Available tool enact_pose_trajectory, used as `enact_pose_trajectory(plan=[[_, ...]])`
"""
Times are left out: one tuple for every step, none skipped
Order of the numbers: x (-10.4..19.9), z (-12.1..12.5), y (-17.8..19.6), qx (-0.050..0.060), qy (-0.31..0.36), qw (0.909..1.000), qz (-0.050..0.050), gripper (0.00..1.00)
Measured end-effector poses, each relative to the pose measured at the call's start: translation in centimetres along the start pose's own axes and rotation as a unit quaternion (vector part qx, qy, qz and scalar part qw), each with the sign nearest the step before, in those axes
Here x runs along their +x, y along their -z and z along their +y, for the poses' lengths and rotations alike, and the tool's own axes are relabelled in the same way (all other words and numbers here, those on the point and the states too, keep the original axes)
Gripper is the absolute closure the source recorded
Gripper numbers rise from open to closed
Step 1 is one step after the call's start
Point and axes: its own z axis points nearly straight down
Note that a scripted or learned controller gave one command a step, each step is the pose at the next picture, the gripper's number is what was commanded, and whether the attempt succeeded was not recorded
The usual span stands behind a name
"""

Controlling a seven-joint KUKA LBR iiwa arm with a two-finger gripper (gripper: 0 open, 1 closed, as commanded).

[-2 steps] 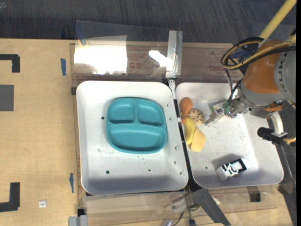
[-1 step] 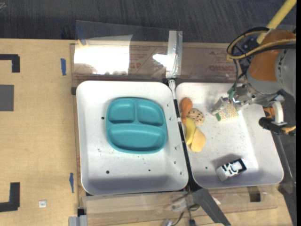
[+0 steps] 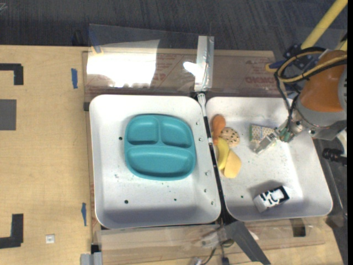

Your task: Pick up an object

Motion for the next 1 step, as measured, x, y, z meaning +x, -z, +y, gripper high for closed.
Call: enact_pose_trajectory(plan=[[-0.95, 4.06, -0.08, -0.001, -0.103, 0.9946, 0.0, 0.0]])
